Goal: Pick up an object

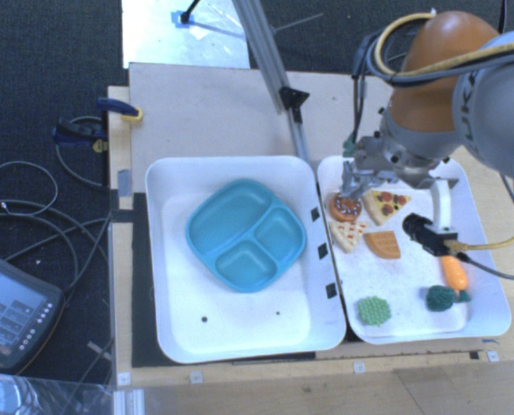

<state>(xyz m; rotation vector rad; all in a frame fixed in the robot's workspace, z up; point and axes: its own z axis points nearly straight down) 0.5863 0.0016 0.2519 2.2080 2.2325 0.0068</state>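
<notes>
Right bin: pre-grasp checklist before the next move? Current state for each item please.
1. End effector over the right bin: ok, at its upper left corner.
2. Target below it: ok, the donut sits directly under the tip.
3. Anything held between the fingers: cannot tell, the wrist hides them.
4. Room around the target: not ok, the waffle and pizza slice lie close beside the donut.
5. Clearance to the bin wall: not ok, the donut is near the left wall.
6. Blue plate in the left bin: ok, apart from the arm.
</notes>
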